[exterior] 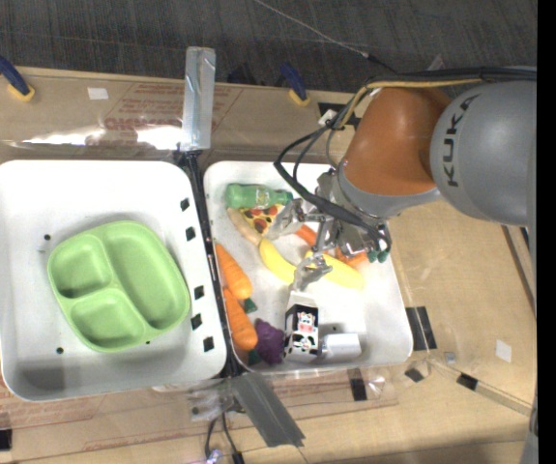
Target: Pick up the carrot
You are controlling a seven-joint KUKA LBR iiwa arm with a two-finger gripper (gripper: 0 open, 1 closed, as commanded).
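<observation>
We see grey arm with orange band (403, 153) over right shallow white plastic bin (394, 303). Green three-compartment plate (118, 283) in bin left of it. Inside right bin: long orange carrot (232, 271) along left wall, second orange carrot (240, 325) just below; yellow banana (282, 262) mid-bin. Metal two-finger gripper (313, 267) over banana, fingers released, nothing between them, apart from carrot.

The arm (481, 153) is a fat, smooth grey casing with the letters KUKA in darker grey on its rounded side. Below it sits a glossy orange band (394, 143), domed like a ball. Black cables (302, 153) loop out beside the band. The gripper (318, 259) is bare silvery metal with thin parts and small fittings.
</observation>
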